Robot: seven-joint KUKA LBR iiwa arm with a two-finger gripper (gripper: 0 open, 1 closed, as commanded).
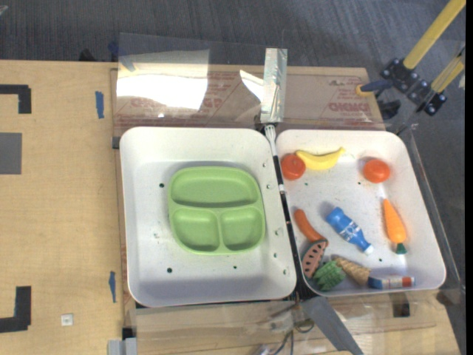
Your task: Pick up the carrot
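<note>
Marker (pixel 389 281) lies by the right bin's (pixel 428 220) near wall. Carrot (pixel 394 224) lies just beyond it, close to the right wall, green end nearward. Gripper state cannot be told. Risks: the wall may obstruct the approach, and the tapered carrot may slip free.

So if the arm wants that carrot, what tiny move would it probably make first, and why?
Probably swing in over the right bin and stop above the carrot. The carrot lies flat near the bin's right wall, leaf end toward the camera, with open floor between it and the blue bottle, so a straight descent looks workable.
</note>
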